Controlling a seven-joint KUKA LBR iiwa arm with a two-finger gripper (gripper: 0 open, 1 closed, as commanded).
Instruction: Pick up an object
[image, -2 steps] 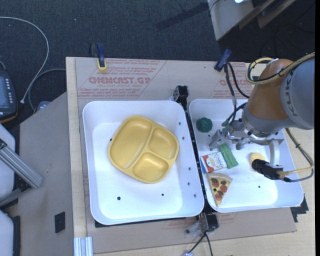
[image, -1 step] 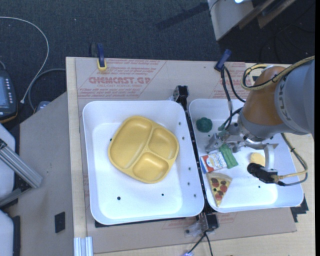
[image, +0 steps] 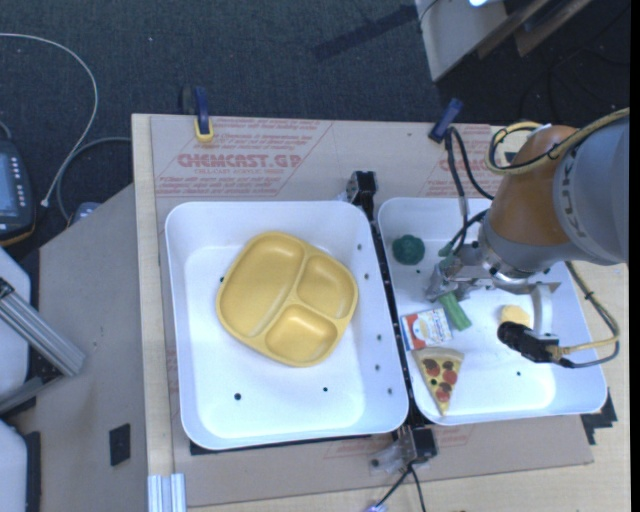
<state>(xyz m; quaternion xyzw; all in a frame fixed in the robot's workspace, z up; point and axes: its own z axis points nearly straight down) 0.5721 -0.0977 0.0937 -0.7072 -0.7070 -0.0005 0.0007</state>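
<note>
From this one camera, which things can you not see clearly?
- Gripper: the wrist above covers it in the camera view; whether it grips the green stick cannot be told.
- Yellow piece: partly behind a black part of the arm; its shape is unclear.
- Packet: print too small to read.
- Right bin: the arm covers its far corner.

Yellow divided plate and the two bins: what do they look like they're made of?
Yellow divided plate: looks like moulded plastic, satin finish; one even colour, rounded compartment ridges, soft highlights. Left bin and right bin: probably thin formed white plastic, smooth and slightly glossy, with rolled rims. Can't confirm from the view.
</note>
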